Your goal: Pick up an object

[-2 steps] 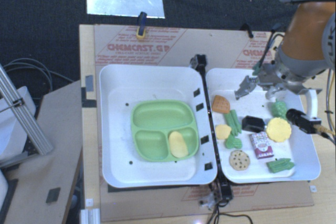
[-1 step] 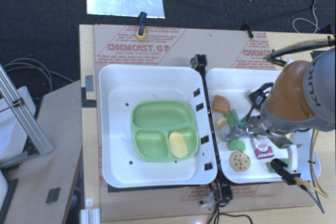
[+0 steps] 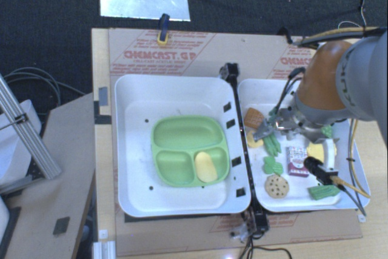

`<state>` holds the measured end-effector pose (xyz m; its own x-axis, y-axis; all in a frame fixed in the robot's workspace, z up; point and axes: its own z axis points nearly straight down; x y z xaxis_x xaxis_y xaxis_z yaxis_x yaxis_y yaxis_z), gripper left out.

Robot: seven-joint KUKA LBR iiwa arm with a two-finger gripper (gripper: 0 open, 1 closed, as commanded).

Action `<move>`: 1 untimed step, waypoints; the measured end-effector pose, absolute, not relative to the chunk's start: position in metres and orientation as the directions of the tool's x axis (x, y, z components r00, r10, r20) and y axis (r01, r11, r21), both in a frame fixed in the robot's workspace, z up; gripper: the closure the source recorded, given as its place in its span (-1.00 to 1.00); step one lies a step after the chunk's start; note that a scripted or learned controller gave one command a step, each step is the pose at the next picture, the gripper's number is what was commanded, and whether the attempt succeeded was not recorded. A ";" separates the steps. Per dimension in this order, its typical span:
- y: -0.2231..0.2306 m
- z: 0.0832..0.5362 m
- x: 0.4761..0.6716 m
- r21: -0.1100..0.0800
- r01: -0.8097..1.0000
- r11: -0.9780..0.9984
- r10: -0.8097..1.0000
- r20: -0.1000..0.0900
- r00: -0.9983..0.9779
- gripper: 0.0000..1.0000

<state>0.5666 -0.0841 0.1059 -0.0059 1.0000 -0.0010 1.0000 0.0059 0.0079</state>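
While the arm (image 3: 339, 79) reaches in from the right, its gripper (image 3: 265, 128) sits low over the left part of the right bin (image 3: 257, 89), approx. above the toy pile. Gripper state: cannot tell, as the wrist hides it. Candidate objects w/in reach: brown piece (image 3: 254, 116) near the divider, green pieces (image 3: 272, 145) just beside the gripper, cookie (image 3: 276, 186) nearer the front, small carton (image 3: 296, 161) further right. Left bin (image 3: 130, 94) holds a green tray (image 3: 185, 133) w/ a yellow piece (image 3: 206, 167) in one compartment. Risks, as judged: items lie touching, so a closing grip may pinch two, or push one aside and close on nothing. Flat pieces, e.g. the cookie, probably slip. Bin wall close by; contact is possible.
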 end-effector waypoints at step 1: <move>-0.089 0.101 0.518 -0.002 1.000 -0.001 1.000 0.000 0.001 -1.00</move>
